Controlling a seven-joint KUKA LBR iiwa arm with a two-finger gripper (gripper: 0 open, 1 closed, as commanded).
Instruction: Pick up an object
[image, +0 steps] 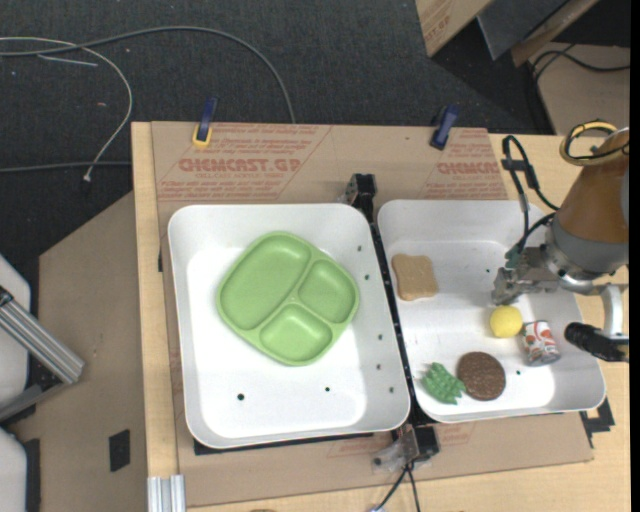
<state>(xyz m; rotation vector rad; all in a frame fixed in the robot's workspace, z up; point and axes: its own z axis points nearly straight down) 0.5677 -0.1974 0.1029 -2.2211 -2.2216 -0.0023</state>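
Observation:
The right bin (455, 225) holds several small things: a slice of toast (414, 277), a yellow ball (506, 321), a red and white can (540, 342), a round brown patty (482, 375) and a green leafy piece (440, 383). My gripper (509, 284) hangs low over the right bin's right side, just above and behind the yellow ball. Nothing is visibly held in it. The grey wrist and orange band (592, 205) rise behind it at the right edge.
The left bin (200, 380) carries a green divided plate (288, 297). A black divider with clamps (362, 188) runs between the bins. Blue clips (205, 115) pin the cardboard at the back. Cables (520, 165) trail near the arm.

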